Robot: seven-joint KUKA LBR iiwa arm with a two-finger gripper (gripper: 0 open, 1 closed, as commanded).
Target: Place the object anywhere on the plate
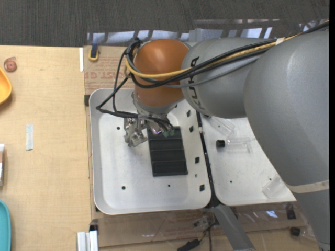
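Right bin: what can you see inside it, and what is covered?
A small black object lies near the right bin's left wall, a clear piece beside it. The grey arm covers the bin's far and right parts.

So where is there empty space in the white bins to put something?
The left bin is bare along its left wall and front edge, beyond the gripper. Its back is crowded by the arm. The right bin has bare floor in front of a small black piece.
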